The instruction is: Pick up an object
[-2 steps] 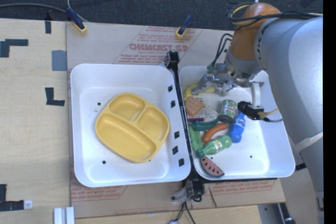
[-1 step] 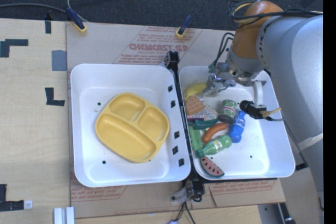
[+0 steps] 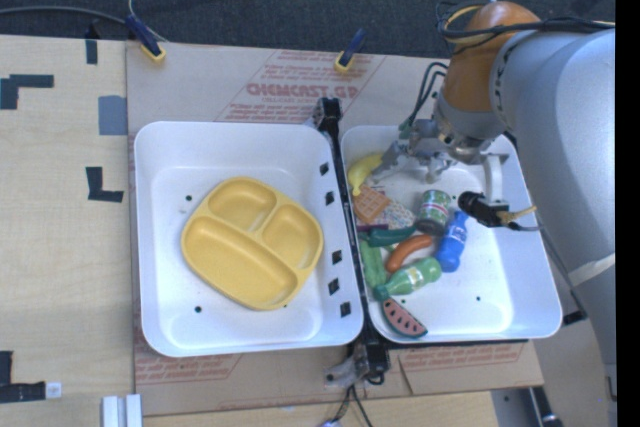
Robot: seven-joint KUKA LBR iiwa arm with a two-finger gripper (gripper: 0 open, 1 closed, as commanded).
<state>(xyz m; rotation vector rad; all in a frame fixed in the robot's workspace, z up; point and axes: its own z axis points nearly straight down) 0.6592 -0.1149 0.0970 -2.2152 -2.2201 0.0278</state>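
Watermelon slice (image 3: 401,318) lies closest to the camera, at the front edge of the right bin (image 3: 520,310). Behind it sit a green bottle (image 3: 412,277), an orange carrot (image 3: 409,250), a blue bottle (image 3: 452,241), a small can (image 3: 435,210), a waffle-like cracker (image 3: 373,206) and a yellow banana (image 3: 362,172). All of these toys crowd the left half of that bin, close to the wall it shares with the other bin.

Up at the back of the right bin hangs the tool (image 3: 432,155), on the grey arm (image 3: 560,115) with its orange band. It cannot be told if the tool is open or closed, and no toy is seen in it. The can lies just in front of the tool, toward the camera, and looks like the nearest toy to pick. The banana is off to the tool's left.

The left bin (image 3: 160,245) holds 1 thing: a yellow tray (image 3: 250,240) with 3 parts, lying flat in the middle. Both bins rest on the counter (image 3: 60,265).
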